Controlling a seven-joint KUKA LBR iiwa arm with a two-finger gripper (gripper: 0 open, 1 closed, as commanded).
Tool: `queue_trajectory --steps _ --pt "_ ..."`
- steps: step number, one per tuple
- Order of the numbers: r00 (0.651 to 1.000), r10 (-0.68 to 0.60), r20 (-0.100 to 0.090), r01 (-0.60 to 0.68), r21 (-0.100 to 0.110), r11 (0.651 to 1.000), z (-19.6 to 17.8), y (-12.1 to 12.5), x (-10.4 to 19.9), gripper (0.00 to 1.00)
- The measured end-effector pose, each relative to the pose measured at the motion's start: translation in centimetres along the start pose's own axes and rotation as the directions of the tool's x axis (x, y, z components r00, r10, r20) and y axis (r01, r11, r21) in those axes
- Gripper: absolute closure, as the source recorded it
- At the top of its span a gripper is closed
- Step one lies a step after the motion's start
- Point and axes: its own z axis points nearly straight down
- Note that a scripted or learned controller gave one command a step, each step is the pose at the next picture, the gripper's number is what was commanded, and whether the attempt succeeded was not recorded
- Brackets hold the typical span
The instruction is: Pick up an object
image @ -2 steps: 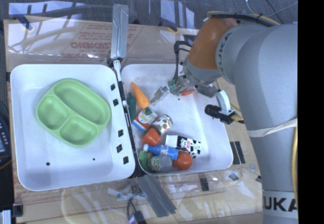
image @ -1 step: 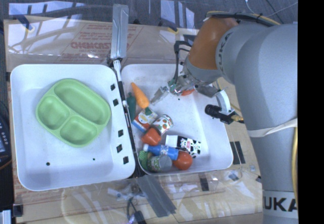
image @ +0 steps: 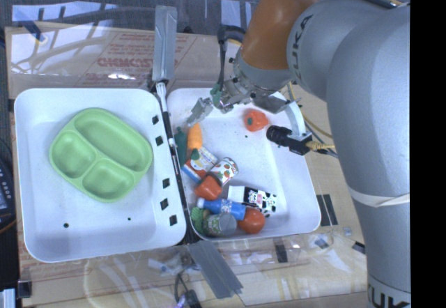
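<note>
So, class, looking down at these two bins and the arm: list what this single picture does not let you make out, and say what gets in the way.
- End effector: too small and blurred in the camera view to tell how its fingers stand.
- Back right corner of the right bin: covered by the arm.
- Items at the bottom of the toy pile: overlapped by those on top, so shapes are unclear.
- Label print on the small can: too small to read.

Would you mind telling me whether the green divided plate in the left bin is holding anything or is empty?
Empty. The green divided plate lies flat in the left bin, and all three compartments show bare green; the toys are piled in the right bin.
</note>
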Motion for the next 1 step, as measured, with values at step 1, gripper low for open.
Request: queue_trajectory --steps 1 --pt "0.991 -0.130 -0.003 0.130 0.007 0.991 0.34 -2.26 2.44 0.00"
